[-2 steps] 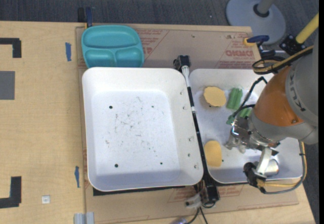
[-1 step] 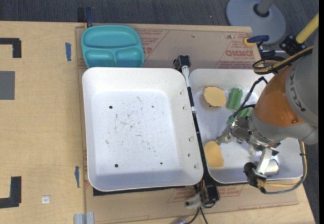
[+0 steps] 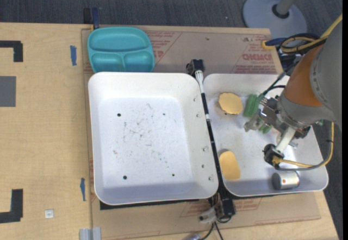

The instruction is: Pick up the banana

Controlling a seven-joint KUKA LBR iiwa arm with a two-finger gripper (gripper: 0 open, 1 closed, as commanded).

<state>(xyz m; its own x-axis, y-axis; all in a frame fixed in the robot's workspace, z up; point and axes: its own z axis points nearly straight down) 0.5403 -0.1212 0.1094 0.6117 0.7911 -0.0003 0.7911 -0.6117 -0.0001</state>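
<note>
Right bin point(image 3: 247, 149) holds banana point(image 3: 229, 165) (long axis near-to-far).

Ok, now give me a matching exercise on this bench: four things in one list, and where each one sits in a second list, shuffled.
Things:
1. teal tray
2. green item
3. silver cylinder
4. orange band

Places:
A. near right corner of the right bin
B. on the arm, above the right bin
C. on the bench, just beyond the left bin
D. far part of the right bin, right of a yellow piece

Pairs: 1-C, 2-D, 3-A, 4-B
</note>
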